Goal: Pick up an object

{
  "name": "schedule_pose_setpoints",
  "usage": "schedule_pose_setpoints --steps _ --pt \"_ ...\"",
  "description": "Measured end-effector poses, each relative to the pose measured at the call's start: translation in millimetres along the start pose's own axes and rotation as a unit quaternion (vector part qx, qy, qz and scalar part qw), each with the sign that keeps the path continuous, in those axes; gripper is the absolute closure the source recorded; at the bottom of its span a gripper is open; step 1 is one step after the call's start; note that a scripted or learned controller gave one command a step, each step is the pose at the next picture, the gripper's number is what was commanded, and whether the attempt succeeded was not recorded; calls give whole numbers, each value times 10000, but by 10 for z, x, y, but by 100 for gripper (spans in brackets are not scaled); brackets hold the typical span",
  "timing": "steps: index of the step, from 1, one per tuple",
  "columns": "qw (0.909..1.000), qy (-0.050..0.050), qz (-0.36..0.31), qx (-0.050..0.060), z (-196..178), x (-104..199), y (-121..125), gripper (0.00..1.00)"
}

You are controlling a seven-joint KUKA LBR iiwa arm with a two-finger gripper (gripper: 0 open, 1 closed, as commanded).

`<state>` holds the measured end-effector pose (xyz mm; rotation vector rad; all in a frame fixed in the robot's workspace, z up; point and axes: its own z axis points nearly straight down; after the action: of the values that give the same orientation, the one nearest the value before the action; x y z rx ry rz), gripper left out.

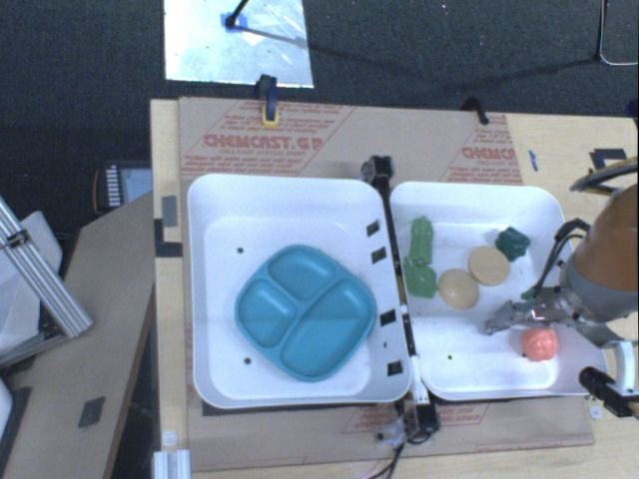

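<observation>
My gripper hangs low over the right bin, near its right wall, and its fingers are spread open. A pink-orange ball lies on the bin floor just on the near side of the fingers, and I see nothing gripped between them. Left of the gripper rest two tan discs. A small dark green piece sits at the back. A light green toy lies along the bin's left side.
The left bin holds a blue divided plate. A black clip strip runs between the two bins. The grey arm with its orange band covers the right bin's far right edge.
</observation>
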<state>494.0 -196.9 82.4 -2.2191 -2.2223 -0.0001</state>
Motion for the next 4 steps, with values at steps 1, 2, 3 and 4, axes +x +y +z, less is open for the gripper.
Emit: schedule_pose_setpoints --steps 1,2,3,4 --pt "10000 -7 -6 -20 -132 -4 13 100" --pt "10000 -19 -12 -41 -774 -7 21 100" --pt "10000 -22 -17 -48 -1420 -22 63 100" --pt "10000 -15 -15 -27 -1639 -25 76 100"
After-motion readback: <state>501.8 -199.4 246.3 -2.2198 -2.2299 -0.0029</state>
